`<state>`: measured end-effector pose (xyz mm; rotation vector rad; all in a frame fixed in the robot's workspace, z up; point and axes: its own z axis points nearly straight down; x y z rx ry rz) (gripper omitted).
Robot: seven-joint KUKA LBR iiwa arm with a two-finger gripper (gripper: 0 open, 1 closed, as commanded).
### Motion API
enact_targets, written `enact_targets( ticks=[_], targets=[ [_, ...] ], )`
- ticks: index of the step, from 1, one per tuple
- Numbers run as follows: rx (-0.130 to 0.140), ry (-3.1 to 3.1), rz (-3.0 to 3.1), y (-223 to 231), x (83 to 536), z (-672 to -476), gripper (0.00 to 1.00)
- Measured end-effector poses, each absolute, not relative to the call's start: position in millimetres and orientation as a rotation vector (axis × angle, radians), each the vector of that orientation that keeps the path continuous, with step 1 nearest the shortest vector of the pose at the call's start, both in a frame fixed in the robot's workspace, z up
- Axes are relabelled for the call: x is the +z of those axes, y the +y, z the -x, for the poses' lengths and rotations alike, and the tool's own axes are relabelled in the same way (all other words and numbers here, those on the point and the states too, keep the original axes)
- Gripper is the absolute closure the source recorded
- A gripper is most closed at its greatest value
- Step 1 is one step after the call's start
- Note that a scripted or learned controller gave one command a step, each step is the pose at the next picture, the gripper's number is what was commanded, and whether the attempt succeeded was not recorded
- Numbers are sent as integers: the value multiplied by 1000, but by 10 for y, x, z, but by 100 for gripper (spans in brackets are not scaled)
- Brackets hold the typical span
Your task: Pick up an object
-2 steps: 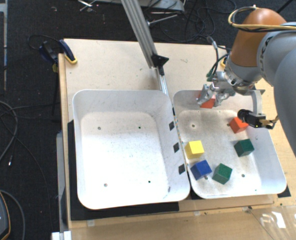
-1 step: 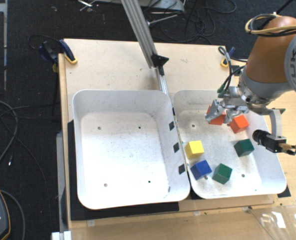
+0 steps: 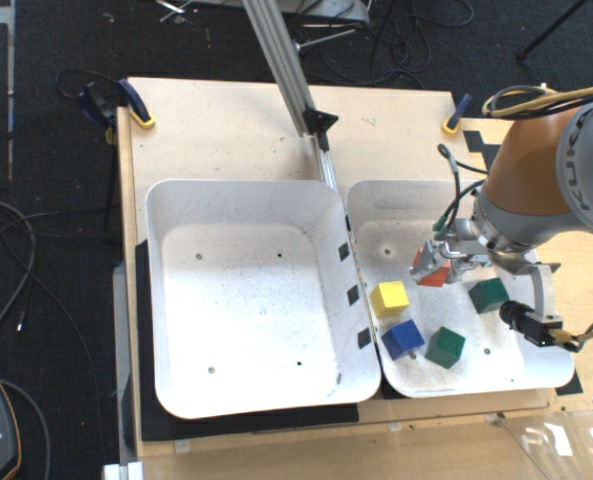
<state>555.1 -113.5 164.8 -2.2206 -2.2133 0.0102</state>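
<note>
Inside right bin (image 3: 536, 373), two green blocks (image 3: 445, 347), one yellow (image 3: 390, 296), one blue (image 3: 404, 338), gripper (image 3: 431, 265) state unclear.

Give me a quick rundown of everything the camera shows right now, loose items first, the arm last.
yellow block: one, yellow, right bin, near its left wall
blue block: one, blue, right bin, just below the yellow one
green blocks: two, dark green, right bin; the second lies by the gripper
red object: one, red-orange, right bin, at the gripper
white bins: two, side by side on the bench
clamps: two, blue and yellow, bench's far corners
arm: one, grey with orange band, from the right
gripper: one, low over the right bin
</note>
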Motion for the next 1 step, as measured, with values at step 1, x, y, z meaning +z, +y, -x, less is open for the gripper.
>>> enact_targets(
  ticks=[1],
  targets=[
    [-3,-2230,2208,-143,1957,-5373,100]
  ],
)
